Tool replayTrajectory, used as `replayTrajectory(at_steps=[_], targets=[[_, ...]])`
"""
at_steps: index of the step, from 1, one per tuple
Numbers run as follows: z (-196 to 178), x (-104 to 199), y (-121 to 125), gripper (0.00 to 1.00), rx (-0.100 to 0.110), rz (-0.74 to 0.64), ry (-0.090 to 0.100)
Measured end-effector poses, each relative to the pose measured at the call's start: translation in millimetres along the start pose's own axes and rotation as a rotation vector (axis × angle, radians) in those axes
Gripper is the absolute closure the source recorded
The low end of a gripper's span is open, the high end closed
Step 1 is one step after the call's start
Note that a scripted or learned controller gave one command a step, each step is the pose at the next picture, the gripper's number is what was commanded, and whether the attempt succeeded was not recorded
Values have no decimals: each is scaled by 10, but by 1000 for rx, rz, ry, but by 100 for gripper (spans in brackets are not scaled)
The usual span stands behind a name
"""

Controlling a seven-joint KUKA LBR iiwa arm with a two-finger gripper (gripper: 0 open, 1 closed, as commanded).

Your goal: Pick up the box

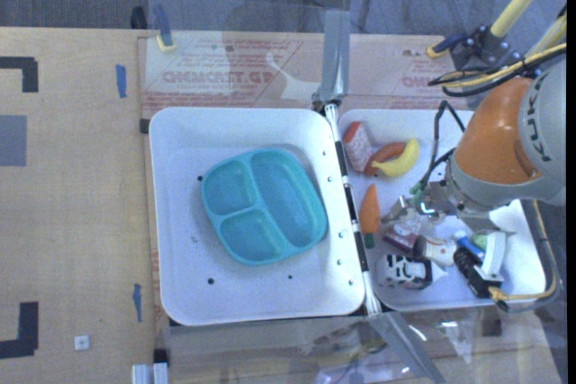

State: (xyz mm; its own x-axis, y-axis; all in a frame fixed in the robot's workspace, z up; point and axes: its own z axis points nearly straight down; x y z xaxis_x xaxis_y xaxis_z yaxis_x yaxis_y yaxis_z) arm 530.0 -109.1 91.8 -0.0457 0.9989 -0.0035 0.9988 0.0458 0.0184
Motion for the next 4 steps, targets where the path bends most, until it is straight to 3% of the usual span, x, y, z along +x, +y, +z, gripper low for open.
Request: replayTrajectory(at_steps=[1, 2, 3, 4], targets=[[-120, -19, 25, 100, -9, 3, -3], [-121, -24, 24, 0, -9, 4, -4], [-10, 139, -435, 0, -3, -105, 0], [-933, 622, -458, 0, 19, 139, 2]])
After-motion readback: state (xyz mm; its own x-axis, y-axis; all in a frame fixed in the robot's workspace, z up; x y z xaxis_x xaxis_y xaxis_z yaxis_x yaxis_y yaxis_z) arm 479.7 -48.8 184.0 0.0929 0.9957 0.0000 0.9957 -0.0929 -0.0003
